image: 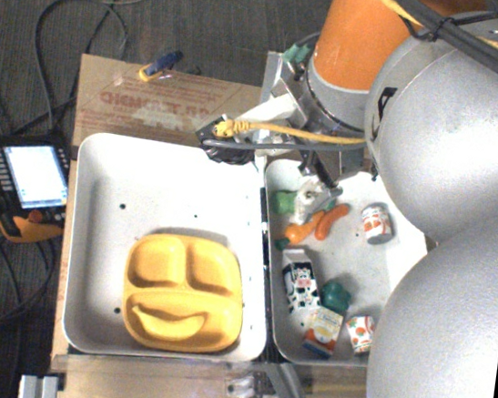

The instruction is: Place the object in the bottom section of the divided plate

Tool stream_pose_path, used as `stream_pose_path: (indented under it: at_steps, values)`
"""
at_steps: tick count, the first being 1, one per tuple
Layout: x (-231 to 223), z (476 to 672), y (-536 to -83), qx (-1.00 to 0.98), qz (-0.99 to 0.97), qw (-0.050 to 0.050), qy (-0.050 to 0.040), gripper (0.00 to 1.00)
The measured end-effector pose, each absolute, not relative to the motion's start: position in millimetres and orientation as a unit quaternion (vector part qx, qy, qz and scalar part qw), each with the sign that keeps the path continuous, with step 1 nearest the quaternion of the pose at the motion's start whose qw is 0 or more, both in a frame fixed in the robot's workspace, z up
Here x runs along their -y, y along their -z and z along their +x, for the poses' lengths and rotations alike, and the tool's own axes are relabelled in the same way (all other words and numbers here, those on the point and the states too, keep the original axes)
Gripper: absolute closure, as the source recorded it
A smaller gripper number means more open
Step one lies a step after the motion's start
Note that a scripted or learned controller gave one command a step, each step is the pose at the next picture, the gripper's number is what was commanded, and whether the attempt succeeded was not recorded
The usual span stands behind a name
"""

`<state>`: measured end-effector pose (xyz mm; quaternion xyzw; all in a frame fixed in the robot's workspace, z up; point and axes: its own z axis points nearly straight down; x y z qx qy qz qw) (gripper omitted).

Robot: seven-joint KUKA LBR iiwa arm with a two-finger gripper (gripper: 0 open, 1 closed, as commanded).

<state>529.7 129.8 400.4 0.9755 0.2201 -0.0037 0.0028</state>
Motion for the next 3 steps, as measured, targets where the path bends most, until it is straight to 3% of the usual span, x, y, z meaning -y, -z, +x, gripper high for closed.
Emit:
stream_pose_path:
  at_steps: [3]
  values:
    - [-129.8,529.7,-400.4,-0.220,0.975,0.003,0.0037,0.00]
